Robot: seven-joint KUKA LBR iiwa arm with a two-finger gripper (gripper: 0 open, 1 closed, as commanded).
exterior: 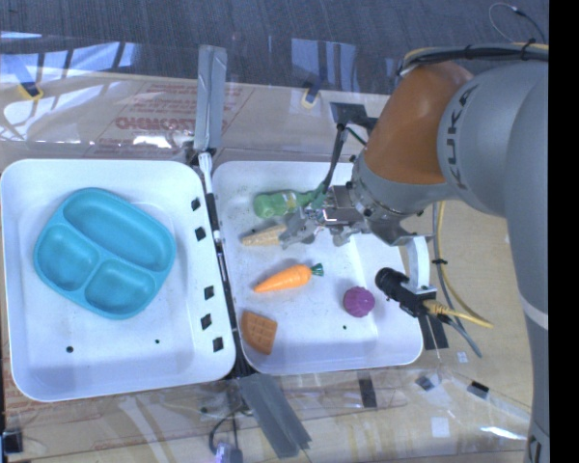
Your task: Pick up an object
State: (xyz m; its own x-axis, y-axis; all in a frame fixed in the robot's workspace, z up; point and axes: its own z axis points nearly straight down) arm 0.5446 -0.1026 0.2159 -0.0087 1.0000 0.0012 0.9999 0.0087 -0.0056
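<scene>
White plastic makes up both shallow bins, which sit side by side on the bench with a grey divider strip between them. The left bin [19, 345] carries a blue sectioned plate [103, 251], three compartments moulded into it, lying toward the bin's upper left.

The right bin [386, 350] holds the loose items. A green toy vegetable [273, 203] lies near the top, and just below it a pale yellowish piece [261, 238] — shaped like a small corn cob — lies on its side, its right end close to the metal tips of the gripper. An orange carrot [288, 279] with a green top lies across the middle of the bin, its leafy end pointing right. To its right, apart from it, sits a purple ball-like object [358, 302]. A tan waffle-like square [259, 331] rests in the bin's lower left corner, near the wall.

The grey arm, orange band above the wrist, reaches in from the right, and its gripper [304, 222] sits low over the upper middle of the right bin, between the green toy and the carrot. The metal parts are crowded together there — I cannot tell how the gripper is set, nor whether anything is caught in it.
</scene>
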